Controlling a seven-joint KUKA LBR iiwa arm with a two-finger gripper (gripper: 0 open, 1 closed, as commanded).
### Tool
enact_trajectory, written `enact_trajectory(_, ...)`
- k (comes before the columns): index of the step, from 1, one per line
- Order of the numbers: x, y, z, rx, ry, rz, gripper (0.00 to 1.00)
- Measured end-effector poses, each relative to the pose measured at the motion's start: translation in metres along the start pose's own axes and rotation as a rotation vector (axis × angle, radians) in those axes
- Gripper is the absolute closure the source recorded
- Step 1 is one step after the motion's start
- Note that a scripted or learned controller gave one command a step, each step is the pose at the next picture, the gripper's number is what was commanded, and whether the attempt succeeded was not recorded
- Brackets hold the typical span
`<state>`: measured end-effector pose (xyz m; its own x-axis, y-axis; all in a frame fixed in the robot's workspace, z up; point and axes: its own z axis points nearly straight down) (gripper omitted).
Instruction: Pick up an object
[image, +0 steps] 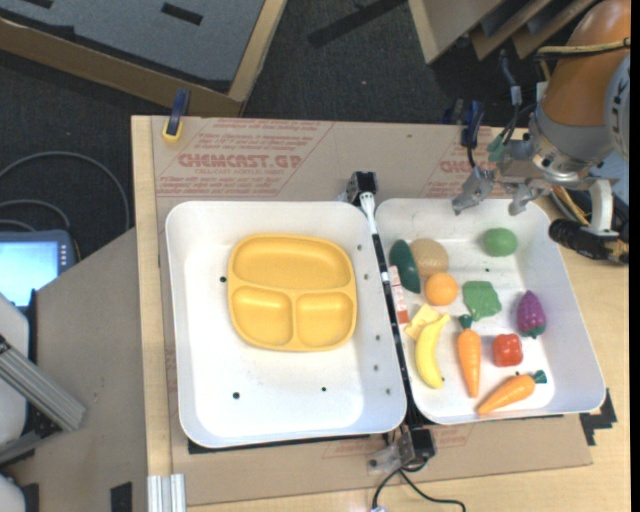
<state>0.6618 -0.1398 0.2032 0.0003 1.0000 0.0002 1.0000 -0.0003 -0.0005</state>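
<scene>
Green lime (499, 241) sits at six o'clock below the gripper (495, 195), fingers spread wide, nothing held; round and smooth, it may squirt sideways.

A yellow divided plate (292, 291) sat in the left bin (190, 330), on a cardboard sheet (250, 155) printed in red. A blue clamp (177, 112) gripped its far-left corner, and a lit screen (30, 268) glowed off left.
</scene>
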Motion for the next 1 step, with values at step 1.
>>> enact_trajectory(1, -0.0682, -0.0344, 0.1093, -0.004, -0.001, -0.001, 0.00)
